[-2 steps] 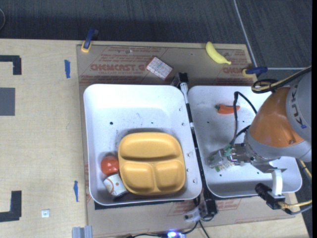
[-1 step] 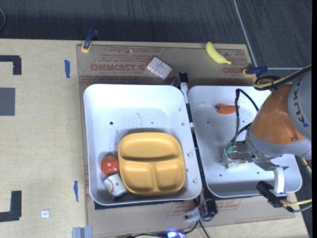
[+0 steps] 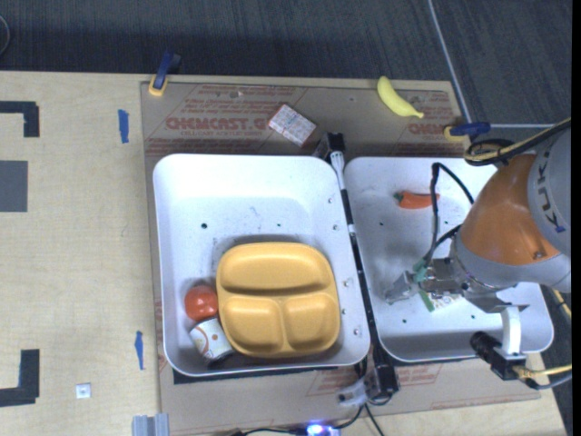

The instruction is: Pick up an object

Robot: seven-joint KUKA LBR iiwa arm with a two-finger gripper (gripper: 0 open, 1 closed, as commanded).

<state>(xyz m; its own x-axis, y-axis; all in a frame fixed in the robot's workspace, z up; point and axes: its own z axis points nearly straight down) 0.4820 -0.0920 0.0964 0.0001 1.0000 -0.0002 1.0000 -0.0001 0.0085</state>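
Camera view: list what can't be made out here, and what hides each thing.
- Gripper in the right bin: fingers blurred and small, and the arm covers the wrist; no grasp can be judged.
- Right bin's far-right floor: hidden under the arm.
- Small round object in the left bin: tucked partly under the yellow tray; too small to identify.
- Orange item: too small to identify.

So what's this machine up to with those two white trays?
The robot arm is reaching down into the right bin, its gripper low over the floor there, trying to pick something up. A small orange carrot-like piece lies farther back in that bin. In the left bin sit a yellow divided tray and an orange ball. A toy banana rests outside on the cardboard.
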